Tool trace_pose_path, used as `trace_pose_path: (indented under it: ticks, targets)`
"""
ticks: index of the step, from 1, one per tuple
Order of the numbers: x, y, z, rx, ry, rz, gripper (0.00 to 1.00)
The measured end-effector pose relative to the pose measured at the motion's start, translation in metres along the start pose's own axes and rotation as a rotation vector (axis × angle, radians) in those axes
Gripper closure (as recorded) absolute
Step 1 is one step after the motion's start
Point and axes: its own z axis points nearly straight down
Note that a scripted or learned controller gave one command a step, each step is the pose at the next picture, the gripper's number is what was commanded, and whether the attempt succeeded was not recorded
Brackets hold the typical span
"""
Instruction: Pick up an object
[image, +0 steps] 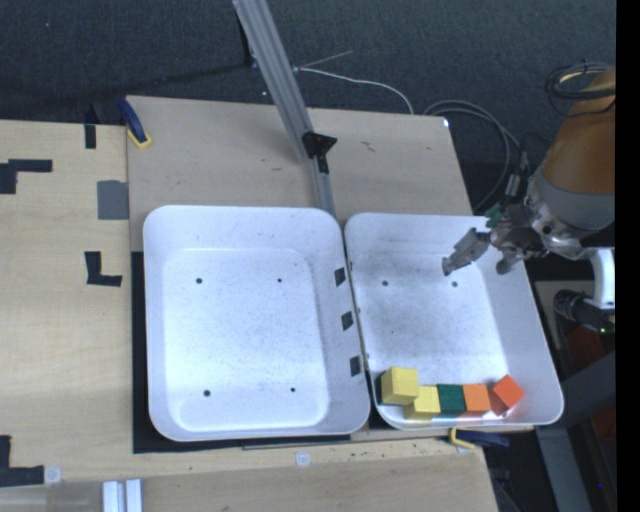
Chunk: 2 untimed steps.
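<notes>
The small coloured blocks, two yellow, one green and two orange, sit bunched against the near wall of the right-hand shallow white bin, likely where they slid. The grey two-finger gripper hangs well apart above the bin's far half, holding nothing; how wide it stands, I cannot tell.
</notes>
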Motion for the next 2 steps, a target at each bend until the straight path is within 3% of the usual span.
trace_pose_path:
  ticks: [1, 2]
  targets:
    - [0.056, 0.021, 0.067, 0.006, 0.003, -0.005, 0.00]
    - [0.079, 0.052, -0.018, -0.010, 0.000, -0.004, 0.00]
